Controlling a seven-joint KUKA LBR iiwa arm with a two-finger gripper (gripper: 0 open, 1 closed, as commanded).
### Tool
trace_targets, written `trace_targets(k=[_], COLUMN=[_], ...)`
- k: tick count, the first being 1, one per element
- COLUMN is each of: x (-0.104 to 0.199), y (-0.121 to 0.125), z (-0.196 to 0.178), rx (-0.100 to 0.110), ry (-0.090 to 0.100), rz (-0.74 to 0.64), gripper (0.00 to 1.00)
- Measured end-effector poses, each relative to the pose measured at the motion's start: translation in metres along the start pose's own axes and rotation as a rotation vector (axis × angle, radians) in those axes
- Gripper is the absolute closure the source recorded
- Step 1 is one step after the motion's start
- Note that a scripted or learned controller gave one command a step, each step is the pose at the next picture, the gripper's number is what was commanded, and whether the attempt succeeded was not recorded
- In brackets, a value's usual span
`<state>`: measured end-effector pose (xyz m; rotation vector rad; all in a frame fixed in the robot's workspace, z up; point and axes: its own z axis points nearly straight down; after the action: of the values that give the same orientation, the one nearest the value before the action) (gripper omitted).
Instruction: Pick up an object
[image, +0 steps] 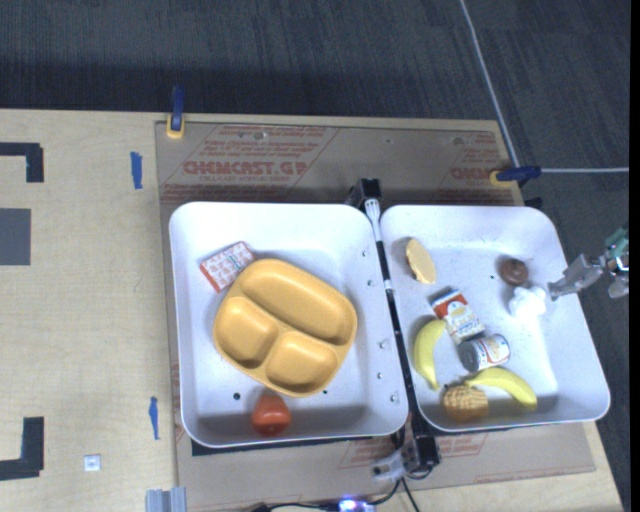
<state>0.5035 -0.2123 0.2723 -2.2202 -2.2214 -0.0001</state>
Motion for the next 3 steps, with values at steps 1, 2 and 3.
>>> trace_targets(k=[1,2,3], x=[-0.011,0.032,0.031], y=[-0.024,-0.023,-0.022], z=[0.136,0.187,0.175], rx=[0.000,-0.003,-0.009], ry=[0.000,-0.001,-0.005], rz=[0.001,0.000,0.002], gripper=[0.00,0.00,1.00])
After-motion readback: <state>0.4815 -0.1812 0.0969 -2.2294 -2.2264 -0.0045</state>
